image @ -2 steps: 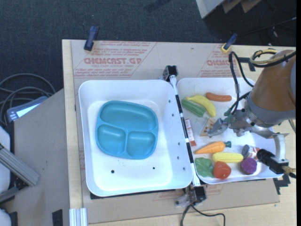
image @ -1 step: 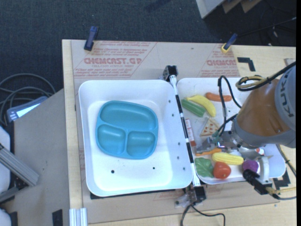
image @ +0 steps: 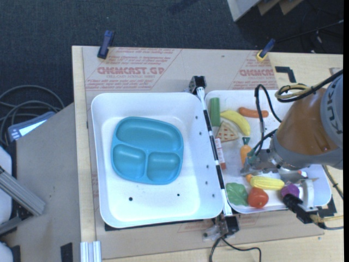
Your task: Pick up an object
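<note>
From the camera above the desk [image: 163,64], the arm's pincer [image: 252,165] is low in the right bin [image: 324,201], among a scatter of toy food; whether it is spread or pressed together I cannot tell, since the wrist hides it. Just below it lies a yellow corn cob [image: 268,183], with a red tomato [image: 258,198] and a green leaf [image: 236,192] a little further down and a purple piece [image: 292,190] off to the right. Just above it sits a small carrot [image: 246,145], then a pizza slice [image: 227,131], a banana [image: 238,119], a green cucumber [image: 215,111] and a red sausage [image: 252,112]. Well to its left, the other bin holds a blue divided plate [image: 147,149]. The corn looks the nearest candidate: likely light, stiff, smooth plastic that may slip, best pinched across its narrow middle.
</note>
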{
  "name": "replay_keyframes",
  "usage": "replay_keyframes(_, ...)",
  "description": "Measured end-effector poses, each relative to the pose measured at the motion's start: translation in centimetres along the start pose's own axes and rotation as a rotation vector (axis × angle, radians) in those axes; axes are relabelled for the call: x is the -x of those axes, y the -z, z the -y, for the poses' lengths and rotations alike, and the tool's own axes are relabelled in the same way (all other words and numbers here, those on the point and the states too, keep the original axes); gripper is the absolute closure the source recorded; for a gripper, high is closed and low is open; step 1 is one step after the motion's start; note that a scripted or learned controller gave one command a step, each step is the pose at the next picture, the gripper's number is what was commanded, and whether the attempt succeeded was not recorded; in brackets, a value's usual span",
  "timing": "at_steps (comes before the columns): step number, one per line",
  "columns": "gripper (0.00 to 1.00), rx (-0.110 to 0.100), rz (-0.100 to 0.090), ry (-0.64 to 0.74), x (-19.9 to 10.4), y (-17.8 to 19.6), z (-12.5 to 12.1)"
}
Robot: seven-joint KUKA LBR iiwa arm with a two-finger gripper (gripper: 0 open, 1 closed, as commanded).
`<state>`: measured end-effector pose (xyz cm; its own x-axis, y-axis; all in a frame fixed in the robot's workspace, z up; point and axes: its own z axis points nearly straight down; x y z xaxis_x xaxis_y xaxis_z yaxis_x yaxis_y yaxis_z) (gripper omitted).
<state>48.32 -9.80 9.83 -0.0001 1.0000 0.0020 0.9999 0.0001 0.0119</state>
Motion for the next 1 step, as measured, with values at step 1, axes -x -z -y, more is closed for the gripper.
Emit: replay_keyframes(1, 1.0, -0.01, 0.001, 0.001, -5.63, 8.6, -7.01)
